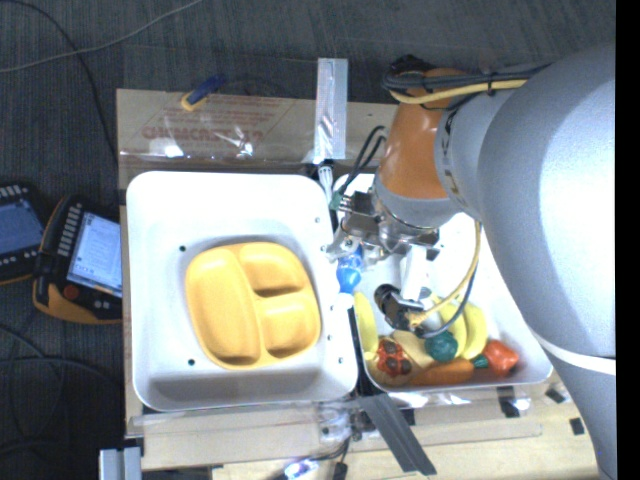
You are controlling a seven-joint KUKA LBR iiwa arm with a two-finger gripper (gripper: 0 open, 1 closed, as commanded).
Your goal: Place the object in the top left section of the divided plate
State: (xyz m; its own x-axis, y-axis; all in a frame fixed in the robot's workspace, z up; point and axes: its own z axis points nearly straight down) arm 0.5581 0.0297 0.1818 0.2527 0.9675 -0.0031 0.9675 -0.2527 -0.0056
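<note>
1. Bench over dark carpet, two white bins side by side; the left bin (150, 298) bears the yellow divided plate (252, 303).
2. My gripper (350, 268) hangs over the seam between the bins, a small blue object (348, 276) at its tip; its shape and long axis are too small to read.
3. Whether I'm gripping it, I cannot tell.
4. Right bin (535, 368): bananas (470, 328), carrot (440, 373), partly under my arm.
</note>
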